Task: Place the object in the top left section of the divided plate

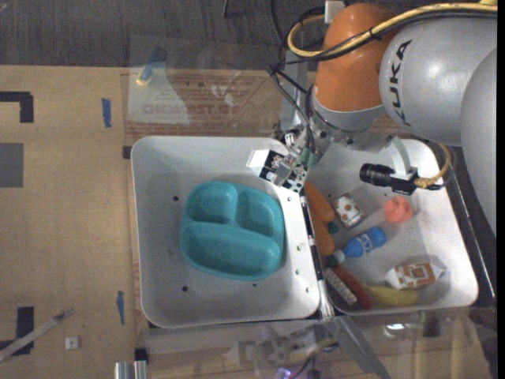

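A teal divided plate lies in the left white bin, with two small sections along its upper side and one long section below. My gripper hangs just past the plate's upper right corner, over the divide between the two bins. Its underside is hidden by the wrist, and nothing shows in its hold. An orange carrot lies just below and right of the gripper, along the left wall of the right bin.
The right bin also holds a small white and red can, a pink toy, a blue bottle, a red sausage, a banana and a small carton. The arm covers that bin's upper part.
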